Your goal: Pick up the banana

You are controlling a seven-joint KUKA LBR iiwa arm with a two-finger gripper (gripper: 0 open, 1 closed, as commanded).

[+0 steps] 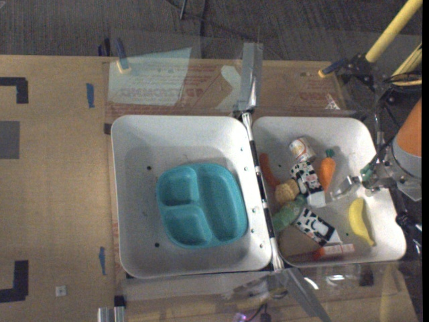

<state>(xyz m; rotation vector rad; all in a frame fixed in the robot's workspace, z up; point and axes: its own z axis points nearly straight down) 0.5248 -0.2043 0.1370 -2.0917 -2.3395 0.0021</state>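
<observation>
- Cardboard-brown surface (53,180) is carrying two shallow white bins side by side, with dark carpet running along the top of the view.
- Left white bin (134,139) is holding a teal plastic divided plate (200,205); right white bin (315,127) is holding the clutter.
- Curved yellow banana (360,222) is lying in the right bin's lower right corner, near its right wall, clear of the other items.
- Grey arm's tool (356,183) is hanging just above the banana's upper tip in the view, so the fruit is sitting directly below it and a touch to the right.
- Banana's long axis is running nearly up-and-down the view, curving rightward at the bottom end.
- Whether the tool is open or closed, I cannot tell; metal glare is blurring it.
- Nothing is showing as gripped.
- Orange toy carrot (326,168) and black-and-white cow-print carton (307,176) are sitting left of the tool, close by.
- Arm's body is getting cut off at the right edge.
</observation>
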